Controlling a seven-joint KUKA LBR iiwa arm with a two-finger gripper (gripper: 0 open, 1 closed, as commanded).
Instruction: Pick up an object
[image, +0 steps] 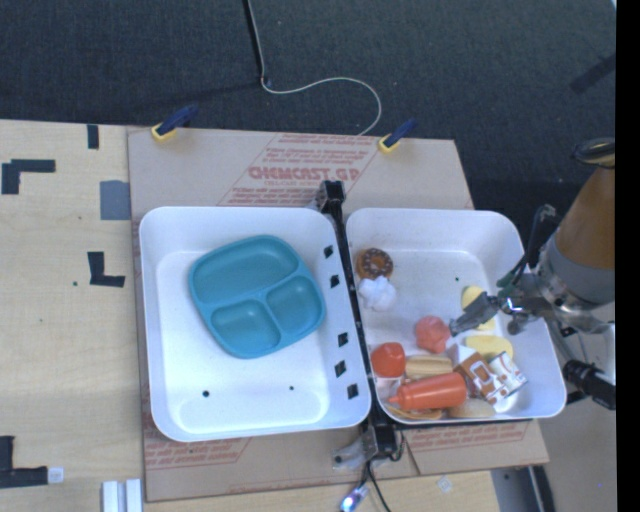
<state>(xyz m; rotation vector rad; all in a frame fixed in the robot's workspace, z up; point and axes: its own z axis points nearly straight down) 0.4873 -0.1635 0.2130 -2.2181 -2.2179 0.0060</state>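
Right bin (500, 232), under gripper (468, 322) with fingers released: small toy foods (432, 334), likely light, hard, slick plastic; best pinched across narrow middles.

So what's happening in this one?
A robot arm reaches in from the right over the right bin, which holds a heap of toy food. Its gripper hangs just above the pieces near a yellow one, with nothing seen between its fingers. The left bin holds a blue divided plate.
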